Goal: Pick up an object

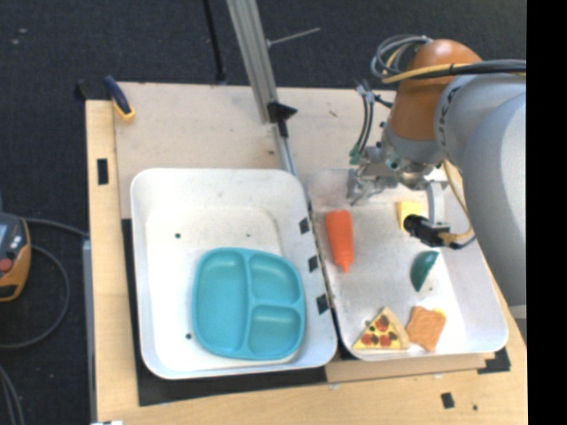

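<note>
The right bin [390, 264] holds an orange carrot [340, 239] near its left wall, a pizza slice [382, 332] and an orange toast-like piece [426, 327] at the front, a dark green piece [424, 269] toward the right, and a yellow piece [409, 212] partly hidden by the arm. My gripper [363, 187] hangs over the bin's back left corner, just above and to the right of the carrot's far end. Nothing shows between its fingers.
The left bin [159, 202] bears a light blue divided plate [249, 304]. A slanted aluminium post [257, 60] rises behind the bins. The grey arm covers the bench's right side. A blue-and-yellow clamp [118, 97] sits at the back left corner.
</note>
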